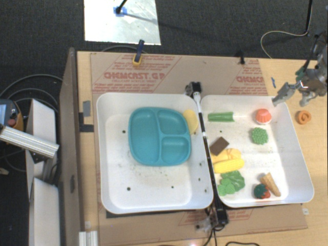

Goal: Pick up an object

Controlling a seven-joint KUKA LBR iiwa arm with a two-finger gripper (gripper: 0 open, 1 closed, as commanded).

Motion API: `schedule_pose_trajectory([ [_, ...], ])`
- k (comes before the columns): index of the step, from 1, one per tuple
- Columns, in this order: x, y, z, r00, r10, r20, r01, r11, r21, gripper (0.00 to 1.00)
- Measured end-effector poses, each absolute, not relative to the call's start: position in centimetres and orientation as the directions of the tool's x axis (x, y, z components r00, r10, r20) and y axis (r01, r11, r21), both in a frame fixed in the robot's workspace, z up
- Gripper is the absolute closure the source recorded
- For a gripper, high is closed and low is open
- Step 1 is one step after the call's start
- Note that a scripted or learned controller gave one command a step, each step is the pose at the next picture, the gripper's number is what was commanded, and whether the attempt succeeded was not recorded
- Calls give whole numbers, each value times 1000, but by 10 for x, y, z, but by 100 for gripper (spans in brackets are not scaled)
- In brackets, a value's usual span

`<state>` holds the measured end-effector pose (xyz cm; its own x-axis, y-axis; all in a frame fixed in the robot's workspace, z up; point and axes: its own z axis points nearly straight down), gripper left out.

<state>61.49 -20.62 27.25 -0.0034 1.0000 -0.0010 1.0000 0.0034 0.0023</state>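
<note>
Gripper point(281, 97) hangs over the surface just beyond the right bin's point(297, 152) far right corner; whether its jaws are spread, I cannot tell. Toy foods lie in that bin, an orange-red piece point(263, 116) nearest. Left bin point(115, 188) holds a teal tray point(159, 137).

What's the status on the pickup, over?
Tool at the right bin's far right corner, outside the rim, fingers unreadable. Toy foods untouched in that bin; nearest, orange-pink piece. Nothing blocking.
</note>
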Motion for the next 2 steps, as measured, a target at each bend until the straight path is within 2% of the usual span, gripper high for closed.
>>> schedule_pose_trajectory([
  [1,656,-203,219,-7,1000,-2,1000,7,4,0],
  [2,670,-206,169,-7,1000,-2,1000,7,4,0],
])
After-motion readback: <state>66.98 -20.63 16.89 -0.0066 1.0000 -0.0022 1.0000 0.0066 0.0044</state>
